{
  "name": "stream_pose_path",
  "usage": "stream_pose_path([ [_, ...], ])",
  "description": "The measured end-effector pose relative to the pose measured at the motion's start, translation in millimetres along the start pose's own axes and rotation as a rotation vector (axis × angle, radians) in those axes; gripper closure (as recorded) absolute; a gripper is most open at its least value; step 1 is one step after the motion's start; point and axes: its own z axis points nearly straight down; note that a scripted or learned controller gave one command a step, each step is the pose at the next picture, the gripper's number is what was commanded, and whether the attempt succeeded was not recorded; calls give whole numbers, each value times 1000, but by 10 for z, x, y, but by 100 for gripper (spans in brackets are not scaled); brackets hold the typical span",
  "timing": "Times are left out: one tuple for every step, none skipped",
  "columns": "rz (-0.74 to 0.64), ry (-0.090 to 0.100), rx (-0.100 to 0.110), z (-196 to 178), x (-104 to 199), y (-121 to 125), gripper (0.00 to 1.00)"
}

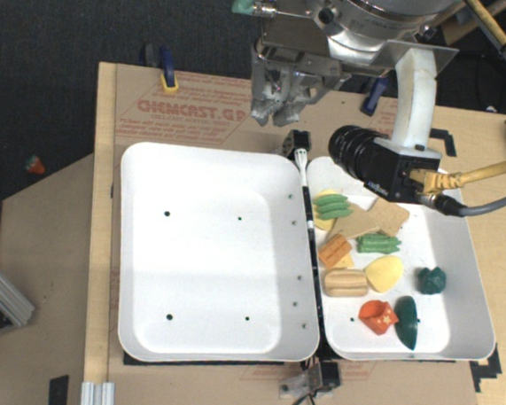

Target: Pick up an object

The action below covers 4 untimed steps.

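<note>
Toys [366, 275]: clustered in the right bin [467, 289], beside the left bin [143, 231].
Gripper [276, 101]: raised beyond the left bin's far edge.
Fingers: can't tell their state.

Silver metal gripper [279, 102], white link, yellow cable

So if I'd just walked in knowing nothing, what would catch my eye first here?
Probably the bright heap of toy food in the right bin: green beans, a yellow lemon, a red strawberry, a hot-dog bun. Next to it, the left bin is a big bare white tray. Above both, the grey arm's metal tool hangs over the cardboard behind the bins.
</note>
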Motion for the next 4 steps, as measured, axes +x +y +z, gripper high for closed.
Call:
stream_pose_path([
  [-1, 1, -3, -104, 6, 4, 100],
  [-2, 2, -6, -209, 12, 8, 100],
  [-3, 4, -9, -315, 18, 12, 100],
  [-3, 5, -13, -420, 23, 16, 100],
])
